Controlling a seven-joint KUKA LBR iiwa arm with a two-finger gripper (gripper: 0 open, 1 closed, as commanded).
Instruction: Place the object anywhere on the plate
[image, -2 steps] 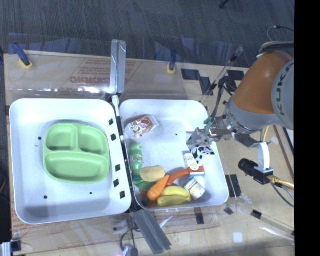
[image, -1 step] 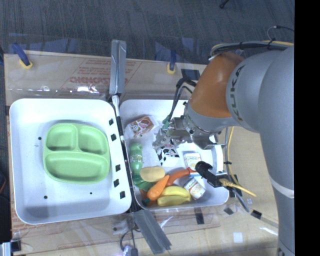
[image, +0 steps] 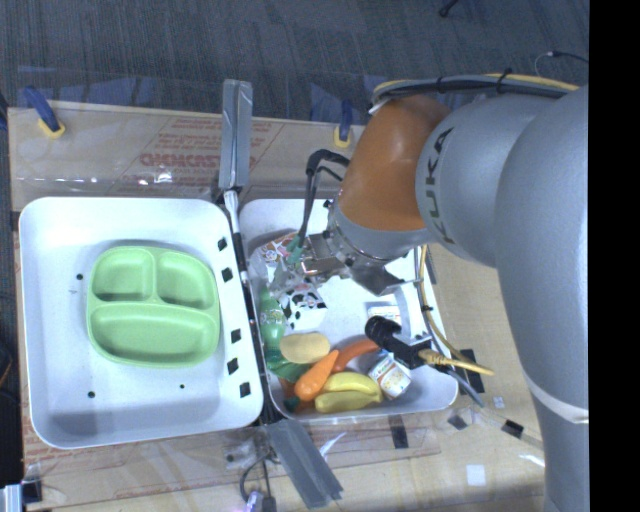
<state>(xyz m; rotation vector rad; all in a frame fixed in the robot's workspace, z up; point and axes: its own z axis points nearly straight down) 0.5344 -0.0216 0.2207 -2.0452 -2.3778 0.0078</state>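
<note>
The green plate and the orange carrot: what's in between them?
In the camera view, the raised white walls where the two bins meet separate the green plate from the carrot.

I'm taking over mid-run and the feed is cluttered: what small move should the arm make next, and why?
Probably a short straight descent onto one item. The gripper sits over the upper left of the right bin, where the toys are piled: a carrot, a banana, a pale potato-like piece. No item shows between the fingers, and the green plate in the left bin has nothing on it.
</note>
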